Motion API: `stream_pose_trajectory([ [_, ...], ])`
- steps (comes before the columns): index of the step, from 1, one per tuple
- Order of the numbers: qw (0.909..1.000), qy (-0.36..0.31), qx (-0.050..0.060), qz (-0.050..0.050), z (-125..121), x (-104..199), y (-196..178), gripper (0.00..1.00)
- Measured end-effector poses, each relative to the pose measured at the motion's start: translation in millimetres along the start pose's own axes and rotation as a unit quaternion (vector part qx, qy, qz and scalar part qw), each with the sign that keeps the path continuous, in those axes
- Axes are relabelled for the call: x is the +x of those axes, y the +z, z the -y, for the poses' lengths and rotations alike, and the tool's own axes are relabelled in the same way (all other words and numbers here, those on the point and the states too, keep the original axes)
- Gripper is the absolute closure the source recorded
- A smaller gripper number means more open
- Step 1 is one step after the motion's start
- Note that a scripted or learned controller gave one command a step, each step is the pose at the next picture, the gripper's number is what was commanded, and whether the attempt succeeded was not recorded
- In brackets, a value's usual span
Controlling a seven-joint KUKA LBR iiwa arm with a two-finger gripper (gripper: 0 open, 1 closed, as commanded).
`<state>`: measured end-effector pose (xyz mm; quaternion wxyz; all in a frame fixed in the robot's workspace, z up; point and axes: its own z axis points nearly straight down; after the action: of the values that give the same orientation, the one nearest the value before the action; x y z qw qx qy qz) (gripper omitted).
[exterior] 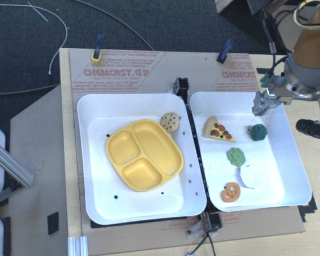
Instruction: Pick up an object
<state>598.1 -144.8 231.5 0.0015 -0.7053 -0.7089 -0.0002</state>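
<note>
Gripper (260, 106) hangs over the right bin's (296, 188) upper right, nothing seen between its tips; can't tell jaw state. Dark green ball (258, 132) sits just below it, w/ pizza slice (218, 130), light green piece (236, 156), white disc (251, 177) & orange ring (231, 192) further out. Left bin (90, 159) has yellow tray (144, 153), cookie (170, 121) at its corner.

Your arm (309, 52) reaches in from the right edge, its orange band sitting above the grey wrist. The wrist points down and to the left, and your gripper (260, 106) hangs low at its end, metal parts angled toward the left.
</note>
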Motion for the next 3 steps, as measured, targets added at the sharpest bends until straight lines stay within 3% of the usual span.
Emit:
stream_pose_trajectory([
  [3, 1.0, -0.001, -0.002, 0.0, -21.4, 172.1, -5.3, 1.0],
])
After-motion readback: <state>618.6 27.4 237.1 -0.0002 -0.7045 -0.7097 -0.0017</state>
